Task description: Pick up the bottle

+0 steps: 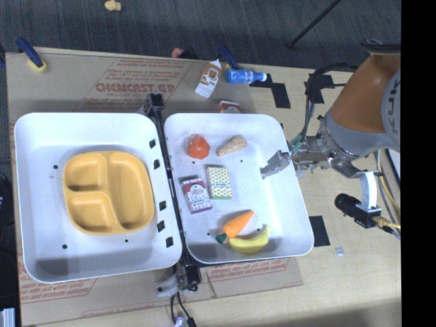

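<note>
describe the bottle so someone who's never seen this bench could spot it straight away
Start at the right white bin, the one with the food items, and look past its far rim onto the cardboard sheet. The bottle lies there on its side, outside both bins, just right of a small carton. It is the one blue thing there, with a clear neck end pointing right.

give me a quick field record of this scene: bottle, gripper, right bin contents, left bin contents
bottle: blue bottle lying on the bench beyond the right bin, outside both bins
gripper: gripper over the right bin's right side, apart from the bottle
right bin contents: tomato, bread piece, two small boxes, carrot, banana
left bin contents: yellow divided tray in the left bin
</note>
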Controlling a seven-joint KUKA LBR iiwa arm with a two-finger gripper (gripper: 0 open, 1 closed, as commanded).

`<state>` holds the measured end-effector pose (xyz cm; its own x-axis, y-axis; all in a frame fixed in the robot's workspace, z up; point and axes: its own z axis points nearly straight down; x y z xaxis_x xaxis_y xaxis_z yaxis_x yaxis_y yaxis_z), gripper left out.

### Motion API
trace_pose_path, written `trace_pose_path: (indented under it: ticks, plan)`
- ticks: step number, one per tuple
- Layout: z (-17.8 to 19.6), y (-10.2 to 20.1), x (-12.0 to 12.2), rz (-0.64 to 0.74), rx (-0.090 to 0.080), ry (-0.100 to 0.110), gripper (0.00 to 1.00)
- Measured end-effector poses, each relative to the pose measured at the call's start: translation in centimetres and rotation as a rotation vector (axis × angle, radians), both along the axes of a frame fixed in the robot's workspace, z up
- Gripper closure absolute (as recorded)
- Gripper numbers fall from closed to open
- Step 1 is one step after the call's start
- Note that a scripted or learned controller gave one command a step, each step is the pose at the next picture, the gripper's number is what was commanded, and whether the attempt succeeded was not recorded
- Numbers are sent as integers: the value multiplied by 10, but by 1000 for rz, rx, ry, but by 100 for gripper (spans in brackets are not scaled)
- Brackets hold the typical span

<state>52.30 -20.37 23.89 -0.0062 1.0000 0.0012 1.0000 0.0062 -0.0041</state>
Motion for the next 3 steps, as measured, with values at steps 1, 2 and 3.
trace_pose_path:
  ticks: [1, 2, 3]
  plan:
    - [65, 38, 31, -159, -2, -1, 0]
    - [75, 38, 32, -152, -1, 2, 100]
    - [3, -3, -13, -96, -1, 1, 100]
